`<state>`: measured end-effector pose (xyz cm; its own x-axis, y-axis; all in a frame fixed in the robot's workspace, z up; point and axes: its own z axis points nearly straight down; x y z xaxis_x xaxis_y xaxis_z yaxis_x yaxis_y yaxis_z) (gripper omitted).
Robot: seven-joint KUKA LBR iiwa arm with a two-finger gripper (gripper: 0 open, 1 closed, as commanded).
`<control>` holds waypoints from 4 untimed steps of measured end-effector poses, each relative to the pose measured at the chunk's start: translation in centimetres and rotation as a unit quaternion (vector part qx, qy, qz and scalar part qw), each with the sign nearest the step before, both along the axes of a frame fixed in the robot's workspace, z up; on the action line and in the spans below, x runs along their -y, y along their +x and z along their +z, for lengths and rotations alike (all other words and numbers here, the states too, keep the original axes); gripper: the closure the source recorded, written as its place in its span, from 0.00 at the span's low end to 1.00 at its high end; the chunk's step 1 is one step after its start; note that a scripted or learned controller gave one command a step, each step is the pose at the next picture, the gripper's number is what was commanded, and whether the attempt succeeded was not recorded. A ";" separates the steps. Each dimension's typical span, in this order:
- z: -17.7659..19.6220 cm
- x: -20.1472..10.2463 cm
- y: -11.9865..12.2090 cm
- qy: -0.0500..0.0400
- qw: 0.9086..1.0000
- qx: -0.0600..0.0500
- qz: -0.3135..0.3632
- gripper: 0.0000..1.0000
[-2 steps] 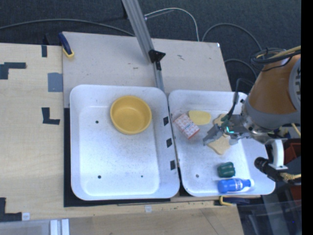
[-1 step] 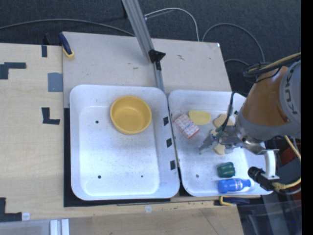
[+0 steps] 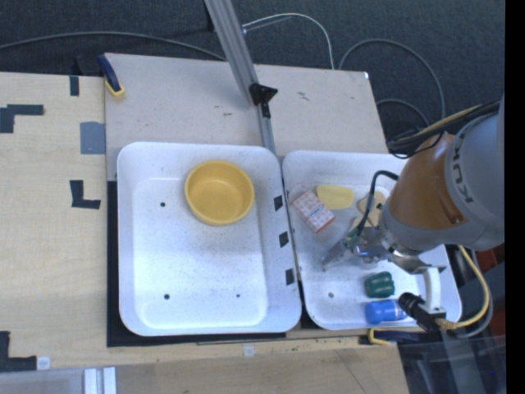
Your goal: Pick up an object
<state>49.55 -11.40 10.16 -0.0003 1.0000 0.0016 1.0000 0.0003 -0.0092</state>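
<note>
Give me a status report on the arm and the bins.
Gripper low in right white bin, jaw state unclear. Nothing seen held. Small patterned box and pale yellow piece close beside it.

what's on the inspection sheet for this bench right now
surface: two white bins, left bin and right bin, on a board.
job's things: yellow bowl in left bin; patterned box, yellow piece, green object, blue object in right bin.
clutter: blue-and-yellow clamp at board's far corner.
gripper: gripper low in right bin, nothing visibly held.
cables: loops beyond the board.
surroundings: slanted metal pole, dark floor.
</note>
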 end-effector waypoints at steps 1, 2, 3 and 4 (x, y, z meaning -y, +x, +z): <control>-1.2 0.0 0.0 -0.001 1.000 0.004 0.000 0.00; -0.2 -0.1 0.0 0.000 1.000 0.003 0.001 1.00; 5.8 -0.8 -0.1 -0.001 1.000 0.006 0.001 1.00; 10.6 -1.8 -0.2 -0.001 1.000 0.006 0.001 1.00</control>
<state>49.39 -9.65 20.76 -0.0025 1.0000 -0.0001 1.0000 0.0025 0.0030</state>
